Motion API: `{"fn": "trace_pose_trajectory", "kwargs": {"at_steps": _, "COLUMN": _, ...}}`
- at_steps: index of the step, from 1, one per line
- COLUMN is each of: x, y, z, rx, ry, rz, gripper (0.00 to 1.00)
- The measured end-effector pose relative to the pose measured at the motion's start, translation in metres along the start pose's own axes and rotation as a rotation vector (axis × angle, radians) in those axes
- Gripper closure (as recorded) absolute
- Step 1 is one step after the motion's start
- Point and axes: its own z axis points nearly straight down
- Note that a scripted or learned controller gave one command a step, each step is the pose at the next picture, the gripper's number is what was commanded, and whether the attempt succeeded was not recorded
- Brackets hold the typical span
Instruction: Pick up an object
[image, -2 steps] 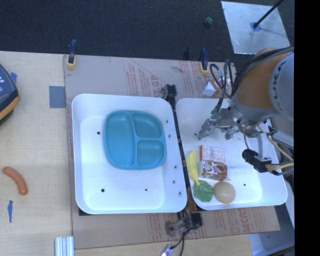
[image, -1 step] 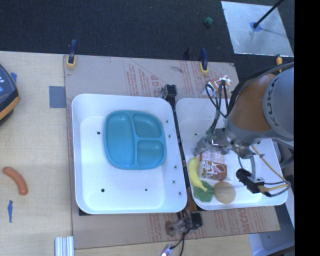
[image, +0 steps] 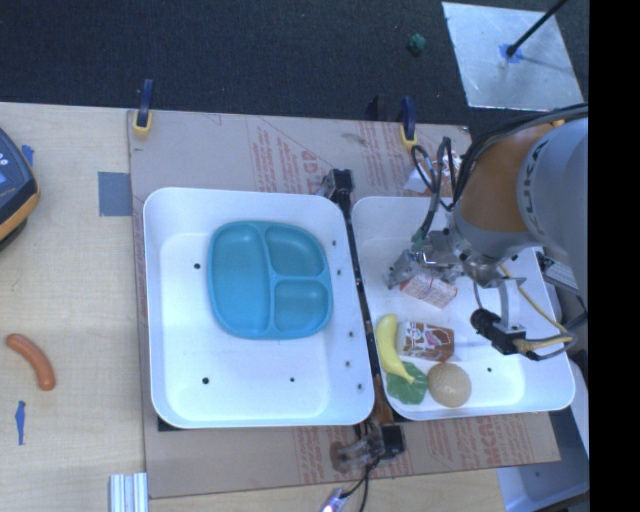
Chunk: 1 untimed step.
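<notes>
My gripper (image: 424, 264) hangs low over the upper middle of the right bin (image: 540, 400), under the grey wrist with its orange band. Just below it, touching or nearly so, lies a small white and pink packet (image: 432, 291). Further toward the front of this bin are a yellow banana (image: 387, 345), a brown and white packet (image: 427, 341), a green piece (image: 406, 388) and a beige ball (image: 449, 384). Whether the white and pink packet is gripped cannot be made out.
The left bin (image: 180, 390) holds a blue divided plate (image: 270, 279). An orange sausage (image: 31, 360) lies on the bench at far left, and a dark device (image: 12, 190) sits above it. Cables run along the bin's right side (image: 520, 340).
</notes>
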Motion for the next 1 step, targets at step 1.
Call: {"fn": "trace_pose_trajectory", "kwargs": {"at_steps": 1, "x": -0.0009, "y": 0.0, "z": -0.0101, "rx": 0.001, "ry": -0.001, "rz": -0.002, "gripper": 1.0}}
